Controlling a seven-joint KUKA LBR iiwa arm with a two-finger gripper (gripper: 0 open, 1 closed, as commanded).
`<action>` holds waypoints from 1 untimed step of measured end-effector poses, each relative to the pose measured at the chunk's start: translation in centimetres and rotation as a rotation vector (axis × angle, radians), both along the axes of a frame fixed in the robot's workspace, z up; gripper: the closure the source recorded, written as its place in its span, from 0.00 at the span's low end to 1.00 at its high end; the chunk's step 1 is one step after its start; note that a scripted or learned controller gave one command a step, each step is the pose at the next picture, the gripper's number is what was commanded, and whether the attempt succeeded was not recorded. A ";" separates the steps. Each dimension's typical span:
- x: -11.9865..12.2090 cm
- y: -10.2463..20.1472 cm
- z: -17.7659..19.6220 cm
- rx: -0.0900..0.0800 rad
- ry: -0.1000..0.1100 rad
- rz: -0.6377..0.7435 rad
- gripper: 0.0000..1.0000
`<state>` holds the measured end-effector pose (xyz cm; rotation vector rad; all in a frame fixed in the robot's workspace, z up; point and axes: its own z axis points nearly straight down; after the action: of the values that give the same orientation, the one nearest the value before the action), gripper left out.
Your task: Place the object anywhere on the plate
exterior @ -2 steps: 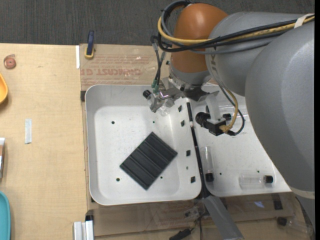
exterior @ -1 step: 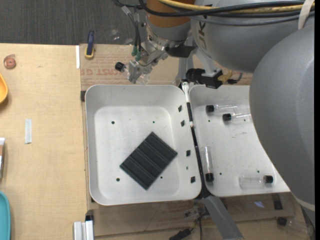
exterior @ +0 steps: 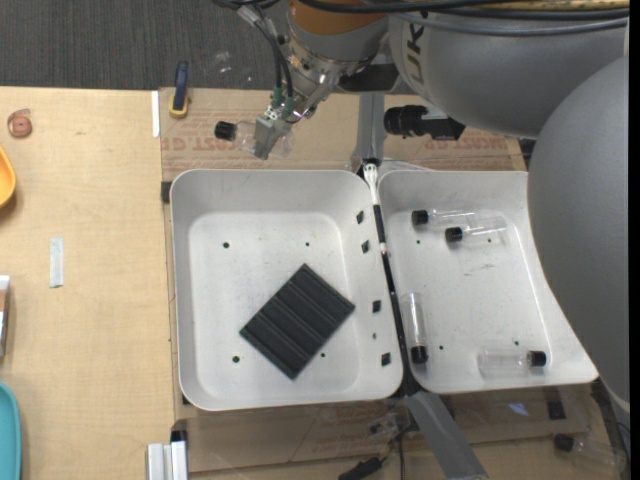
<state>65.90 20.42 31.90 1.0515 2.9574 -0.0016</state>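
Grey arm (exterior: pixel 520 58) looms frame-right, its jaws (exterior: pixel 270 138), state I cannot tell, hanging above the left bin's (exterior: pixel 200 208) top edge; dark ribbed plate (exterior: pixel 298 320) lies below, diagonal; clear vials (exterior: pixel 470 231) lower right.

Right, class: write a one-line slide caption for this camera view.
KUKA arm's gripper poised beyond the left bin holding a dark ribbed plate; clear vials fill the right bin.
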 end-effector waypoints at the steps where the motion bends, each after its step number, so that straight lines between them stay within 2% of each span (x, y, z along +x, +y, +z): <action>1: -8.7 -0.3 -3.2 0.000 0.004 0.148 1.00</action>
<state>57.20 20.17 28.67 0.8302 3.0307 -0.0031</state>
